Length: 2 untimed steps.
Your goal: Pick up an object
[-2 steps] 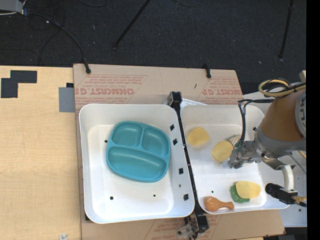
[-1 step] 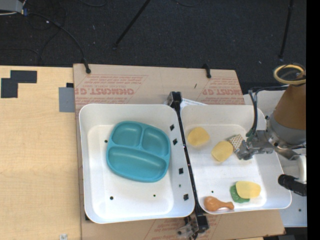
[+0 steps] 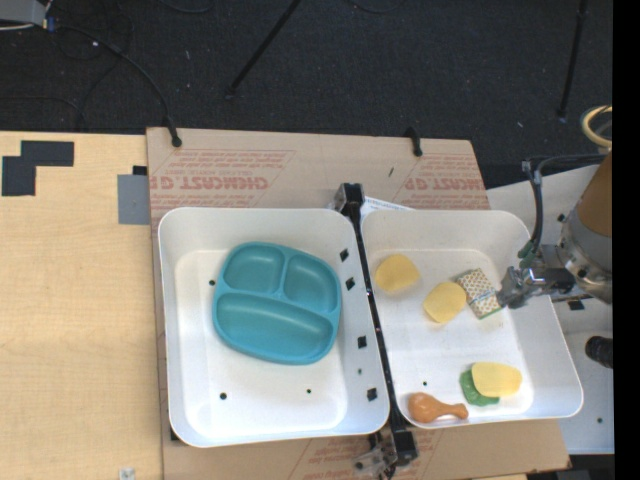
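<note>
The right bin (image 3: 540, 388) holds several small items. Two yellow lumps lie near its middle, one (image 3: 396, 273) toward the divider and one (image 3: 444, 302) beside a small patterned packet (image 3: 478, 293). A yellow piece on a green piece (image 3: 492, 381) sits near the front right corner, with an orange drumstick-shaped toy (image 3: 436, 407) at the front wall. My gripper (image 3: 516, 290) is low over the bin's right side, right next to the packet's right edge; whether it touches the packet is unclear.
The left bin (image 3: 190, 388) holds a teal divided plate (image 3: 277, 302). A black divider (image 3: 366, 318) runs between the bins. Cardboard (image 3: 300, 173) lies under both bins, and a wooden bench top (image 3: 70, 318) extends to the left.
</note>
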### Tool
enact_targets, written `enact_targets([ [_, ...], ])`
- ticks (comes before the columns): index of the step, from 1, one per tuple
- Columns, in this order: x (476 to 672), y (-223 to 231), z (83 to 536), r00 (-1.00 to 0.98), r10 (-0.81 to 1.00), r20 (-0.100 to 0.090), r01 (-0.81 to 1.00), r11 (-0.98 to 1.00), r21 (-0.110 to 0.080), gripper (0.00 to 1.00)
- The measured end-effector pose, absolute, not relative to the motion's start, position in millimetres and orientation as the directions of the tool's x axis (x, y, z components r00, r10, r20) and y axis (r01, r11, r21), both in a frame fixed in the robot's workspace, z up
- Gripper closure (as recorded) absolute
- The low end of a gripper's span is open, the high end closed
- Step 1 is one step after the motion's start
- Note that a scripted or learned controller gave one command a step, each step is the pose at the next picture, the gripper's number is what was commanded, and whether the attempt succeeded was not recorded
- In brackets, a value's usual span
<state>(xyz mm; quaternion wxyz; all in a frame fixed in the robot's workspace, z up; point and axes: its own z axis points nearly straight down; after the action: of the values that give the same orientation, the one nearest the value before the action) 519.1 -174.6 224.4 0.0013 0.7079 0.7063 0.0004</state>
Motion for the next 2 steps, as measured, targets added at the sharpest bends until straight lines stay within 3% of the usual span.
enact_targets([
  [1,519.7,-175.3,252.9,-0.002,1.000,0.000,1.000,0.002,0.001,1.00],
  [2,533.0,-120.6,258.5,-0.006,1.000,0.002,1.000,0.006,-0.001,1.00],
])
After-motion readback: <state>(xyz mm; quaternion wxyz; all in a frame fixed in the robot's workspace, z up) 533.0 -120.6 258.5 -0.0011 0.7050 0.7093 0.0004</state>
